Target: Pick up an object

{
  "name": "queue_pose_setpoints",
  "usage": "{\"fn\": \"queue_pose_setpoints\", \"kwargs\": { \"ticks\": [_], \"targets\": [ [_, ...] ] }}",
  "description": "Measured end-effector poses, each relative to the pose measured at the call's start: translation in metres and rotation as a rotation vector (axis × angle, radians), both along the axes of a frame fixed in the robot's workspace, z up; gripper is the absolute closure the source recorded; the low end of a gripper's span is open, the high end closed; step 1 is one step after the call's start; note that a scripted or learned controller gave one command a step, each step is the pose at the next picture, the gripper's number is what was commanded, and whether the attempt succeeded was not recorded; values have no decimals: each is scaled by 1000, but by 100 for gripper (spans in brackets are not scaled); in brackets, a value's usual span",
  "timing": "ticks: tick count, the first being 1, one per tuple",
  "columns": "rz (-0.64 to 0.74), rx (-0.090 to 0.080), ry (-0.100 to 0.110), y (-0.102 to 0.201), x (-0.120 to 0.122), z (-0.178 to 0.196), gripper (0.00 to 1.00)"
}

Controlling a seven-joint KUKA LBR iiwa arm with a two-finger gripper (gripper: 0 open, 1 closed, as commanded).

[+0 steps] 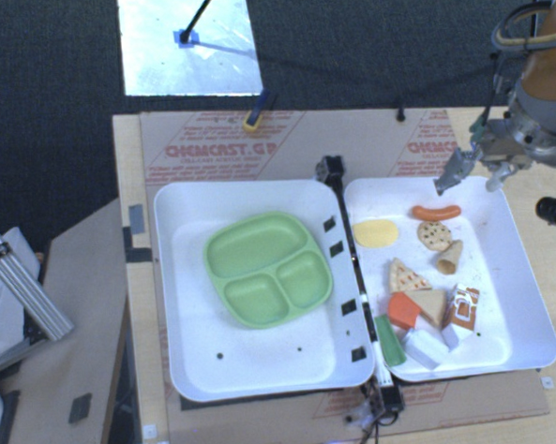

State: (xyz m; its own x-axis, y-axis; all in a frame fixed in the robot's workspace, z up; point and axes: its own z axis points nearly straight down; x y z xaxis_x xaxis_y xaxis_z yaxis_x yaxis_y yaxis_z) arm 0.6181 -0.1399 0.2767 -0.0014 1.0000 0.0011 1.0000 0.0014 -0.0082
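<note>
From my remote station I read the task as not yet begun in any way that counts: no object is lifted, and all candidates lie in the right bin (531, 285). The gripper (474, 171) hangs over the far right corner of that bin, with the arm (539, 107) entering from the right. Its two fingers (451, 172) stand apart, a clear gap between them, and nothing sits in that gap; I judge the jaws open and empty. Nearest to the jaws is the sausage (436, 212), just below and slightly left of them, lying flat on the bin floor. Below that lies the cookie (435, 235), with the cone (449, 256) beside it. The yellow disc (376, 233) lies further left of the jaws, near the divider. Well below the jaws is a crowded cluster: a pizza slice (406, 278), an orange block (402, 309), a green piece (390, 341) and a red-and-white carton (463, 309), several of them touching. The left bin (188, 363) holds a green tray (267, 269), well away from the jaws. Remaining steps, in my judgement: choose a target, descend, close, lift. The sausage appears the shortest reach, and it lies apart from its neighbours.
</note>
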Motion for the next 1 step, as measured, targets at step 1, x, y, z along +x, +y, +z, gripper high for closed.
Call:
{"fn": "queue_pose_setpoints", "kwargs": {
  "ticks": [1],
  "targets": [
    [2,-2,-10,0,2,6,0]
  ]
}}
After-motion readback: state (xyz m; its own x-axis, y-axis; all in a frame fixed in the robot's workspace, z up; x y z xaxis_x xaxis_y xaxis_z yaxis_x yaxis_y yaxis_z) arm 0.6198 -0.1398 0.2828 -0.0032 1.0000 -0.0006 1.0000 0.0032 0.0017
